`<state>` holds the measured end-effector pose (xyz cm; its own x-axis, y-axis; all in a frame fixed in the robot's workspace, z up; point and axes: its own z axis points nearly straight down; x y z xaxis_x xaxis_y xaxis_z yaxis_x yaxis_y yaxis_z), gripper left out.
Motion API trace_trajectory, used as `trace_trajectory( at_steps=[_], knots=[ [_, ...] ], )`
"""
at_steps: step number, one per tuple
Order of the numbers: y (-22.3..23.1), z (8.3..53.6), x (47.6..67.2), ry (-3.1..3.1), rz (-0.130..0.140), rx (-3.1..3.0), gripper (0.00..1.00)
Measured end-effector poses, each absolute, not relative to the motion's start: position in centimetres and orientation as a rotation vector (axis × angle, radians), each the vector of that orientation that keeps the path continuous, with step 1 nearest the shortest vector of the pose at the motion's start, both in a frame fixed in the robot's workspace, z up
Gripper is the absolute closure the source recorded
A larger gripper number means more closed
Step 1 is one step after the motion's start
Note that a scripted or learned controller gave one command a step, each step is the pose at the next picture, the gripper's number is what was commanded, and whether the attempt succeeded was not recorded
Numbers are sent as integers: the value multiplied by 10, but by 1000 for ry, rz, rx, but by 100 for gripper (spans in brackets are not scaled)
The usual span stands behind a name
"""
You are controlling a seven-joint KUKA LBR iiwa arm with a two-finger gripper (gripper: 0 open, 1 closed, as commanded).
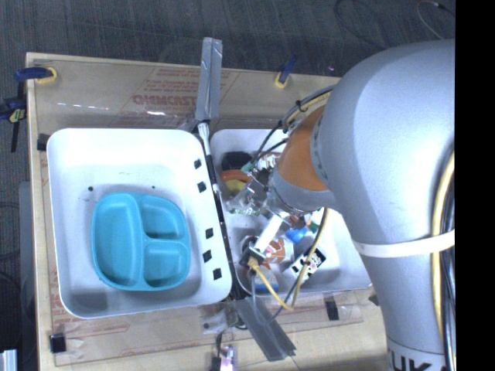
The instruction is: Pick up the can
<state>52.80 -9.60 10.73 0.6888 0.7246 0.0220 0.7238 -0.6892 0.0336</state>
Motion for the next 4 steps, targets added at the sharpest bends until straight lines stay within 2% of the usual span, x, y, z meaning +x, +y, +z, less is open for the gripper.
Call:
trace_trajectory(
  at_steps=[1, 2, 3, 4],
  knots=[
    [-146, 150, 476, 1543, -2, 2740, 0],
    [-143, 130, 504, 1790, -2, 2584, 0],
    [-174, 131, 584, 1899, -2, 2507, 0],
    [-185, 100, 645, 1886, -12, 2525, 0]
  ],
)
